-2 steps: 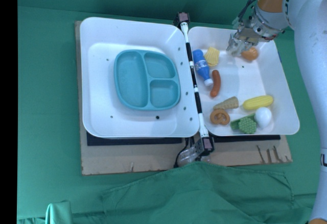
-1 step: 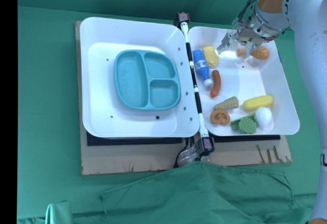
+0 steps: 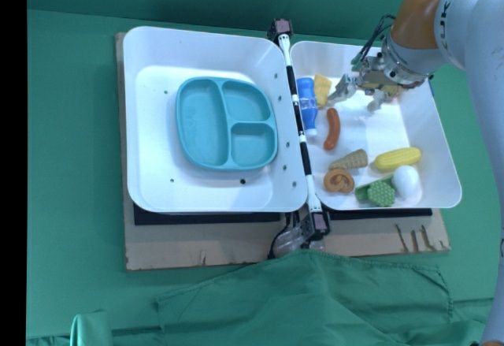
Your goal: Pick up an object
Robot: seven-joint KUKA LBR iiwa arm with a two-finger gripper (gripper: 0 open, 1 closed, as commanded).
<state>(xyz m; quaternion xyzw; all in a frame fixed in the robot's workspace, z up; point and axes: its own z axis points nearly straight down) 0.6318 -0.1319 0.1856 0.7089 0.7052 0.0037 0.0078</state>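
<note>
- Green cloth covers the bench all round, with a cardboard sheet (image 3: 197,254) under two shallow white bins set side by side so that one arm can reach both
- Left bin (image 3: 157,179) carries a teal divided plate (image 3: 227,122) lying flat near its middle, likely as a place to set things down
- Right bin (image 3: 441,179) holds the toy food loose and mostly apart from one another, which leaves room for fingers to come down beside a piece
- Along its left wall lie a blue bottle (image 3: 306,102), a yellow wedge (image 3: 322,87) touching it, and a red sausage (image 3: 332,128) just beside them
- Nearer the front sit a cone (image 3: 350,158), a pretzel (image 3: 339,180), a corn cob (image 3: 398,157), a white egg (image 3: 406,179) and a green piece (image 3: 379,193); egg and green piece touch
- Gripper (image 3: 359,90) hangs over the far part of the right bin, tilted, with its fingers spread wide and nothing between them
- It seems to be above the bare floor between the yellow wedge and the far wall, though its height is hard to judge from this slant
- Nothing is picked up yet; the wedge and sausage are the nearest candidates
</note>
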